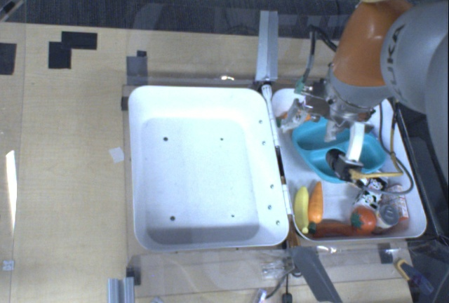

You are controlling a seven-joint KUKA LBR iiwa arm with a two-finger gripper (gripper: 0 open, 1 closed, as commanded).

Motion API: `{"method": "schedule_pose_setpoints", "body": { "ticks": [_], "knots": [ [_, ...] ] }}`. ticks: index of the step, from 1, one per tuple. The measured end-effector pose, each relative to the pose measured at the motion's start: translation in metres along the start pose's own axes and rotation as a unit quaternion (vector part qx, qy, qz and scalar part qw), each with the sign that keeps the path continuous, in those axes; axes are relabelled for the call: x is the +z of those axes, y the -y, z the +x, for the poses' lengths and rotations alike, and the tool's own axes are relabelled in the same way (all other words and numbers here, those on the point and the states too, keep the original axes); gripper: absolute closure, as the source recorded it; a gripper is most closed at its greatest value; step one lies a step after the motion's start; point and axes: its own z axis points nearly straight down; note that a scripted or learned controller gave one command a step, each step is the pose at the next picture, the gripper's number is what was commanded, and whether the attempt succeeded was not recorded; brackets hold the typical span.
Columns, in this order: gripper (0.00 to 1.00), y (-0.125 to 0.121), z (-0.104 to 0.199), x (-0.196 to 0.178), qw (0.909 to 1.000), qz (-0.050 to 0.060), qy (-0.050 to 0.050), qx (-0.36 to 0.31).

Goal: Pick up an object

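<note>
The gripper (331,128) hangs low in the shallow white bin (418,223) at the bench's 3 o'clock, over a bright blue plastic bowl (316,154). Whether it is apart or together I cannot tell. Nothing looks lifted yet; the grasp and lift remain, I'd judge.

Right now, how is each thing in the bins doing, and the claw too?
claw, low over the blue bowl.
blue bowl, upright in the right bin, partly under the claw.
yellow banana, lying flat beside the orange carrot.
orange carrot, lying flat, touching the yellow banana.
red tomato, resting near the right bin's front edge.
</note>
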Motion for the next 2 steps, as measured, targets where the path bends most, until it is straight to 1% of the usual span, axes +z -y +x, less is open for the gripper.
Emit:
{"method": "schedule_pose_setpoints", "body": {
  "ticks": [1, 2],
  "knots": [
    [0.00, -0.003, -0.074, 0.060, 0.9981, 0.000, 0.000, 0.062],
    [0.00, -0.018, -0.084, 0.075, 0.9992, -0.012, -0.004, 0.038]
  ]
}}
